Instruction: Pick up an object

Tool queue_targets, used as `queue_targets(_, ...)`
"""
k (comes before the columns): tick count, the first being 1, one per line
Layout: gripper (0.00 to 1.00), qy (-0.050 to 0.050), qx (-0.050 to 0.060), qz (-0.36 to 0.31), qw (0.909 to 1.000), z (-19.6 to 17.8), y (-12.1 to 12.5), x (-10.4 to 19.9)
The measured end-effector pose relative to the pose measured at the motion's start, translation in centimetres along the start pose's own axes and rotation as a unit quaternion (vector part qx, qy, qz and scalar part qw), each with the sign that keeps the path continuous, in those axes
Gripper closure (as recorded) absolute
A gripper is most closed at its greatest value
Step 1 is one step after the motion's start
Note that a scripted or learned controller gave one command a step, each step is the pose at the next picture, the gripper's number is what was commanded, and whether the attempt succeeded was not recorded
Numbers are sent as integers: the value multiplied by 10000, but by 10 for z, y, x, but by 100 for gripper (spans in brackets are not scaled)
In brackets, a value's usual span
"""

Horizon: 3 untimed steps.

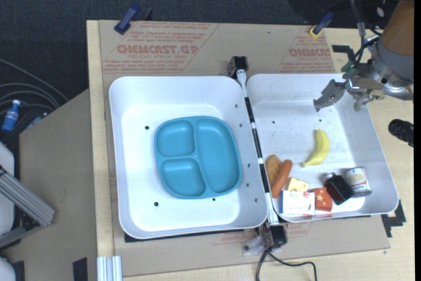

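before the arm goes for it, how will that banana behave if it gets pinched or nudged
The banana looks smooth and curved, so it may pivot or slide on the white bin's slick floor when nudged. It lies apart from the other items, so a pinch across its narrow body seems feasible. It is probably light and fairly stiff.

Brightness: even and quite bright on the bench (197, 43), dim on the dark floor around it.
Shadows: soft and short (one lies under the blue plate (197, 156)).
Glare: the white bins (131, 141) are almost washed out, little surface detail.
Sharpness: moderate; small items in the right bin (375, 141) look slightly blurred.
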State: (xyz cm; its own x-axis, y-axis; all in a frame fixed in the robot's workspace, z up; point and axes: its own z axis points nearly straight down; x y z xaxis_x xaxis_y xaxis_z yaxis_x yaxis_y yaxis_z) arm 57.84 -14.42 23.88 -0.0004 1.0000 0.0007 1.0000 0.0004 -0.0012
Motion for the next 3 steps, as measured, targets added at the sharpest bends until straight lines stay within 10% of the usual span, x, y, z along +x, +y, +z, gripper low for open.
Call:
queue_targets(1,0,-2,-2,3,10000,154,44,-14)
queue_targets(3,0,3,2,-5,10000,154,88,18)
